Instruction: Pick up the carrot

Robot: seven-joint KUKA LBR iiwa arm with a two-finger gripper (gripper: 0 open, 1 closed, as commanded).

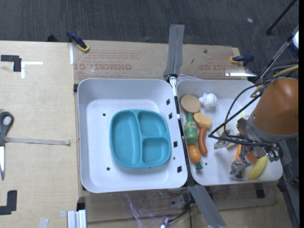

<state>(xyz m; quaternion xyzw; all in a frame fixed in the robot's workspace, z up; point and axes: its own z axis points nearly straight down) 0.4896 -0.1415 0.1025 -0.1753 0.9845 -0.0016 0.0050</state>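
A fixed camera is looking down at a slant on a bench carrying two shallow white bins side by side. The left bin [90,141] is holding a teal divided plate [140,138] with three sections, sitting roughly in its middle. The right bin [216,175] is holding a cluster of toy foods along its left wall. From far to near, these are a round tan disc [190,103], a crumpled white item [207,99] just to its right, a yellow-orange piece [203,121], a green vegetable [191,132], a red sausage-like piece [203,141] lying lengthwise, and the carrot [194,154], orange with a small green tip, lying at the near end of the cluster close to the bin's left wall.

The grey arm with its orange band [280,106] is reaching in from the right and hanging over the right part of the right bin. Its gripper [239,167] is pointing down near the bin's near right corner, just beside a yellow banana [257,167] and well apart from the carrot. Cables and the wrist are crowding the fingers, so I cannot tell whether they are spread or closed.

Scissors [4,137] are lying on the bench at the far left.
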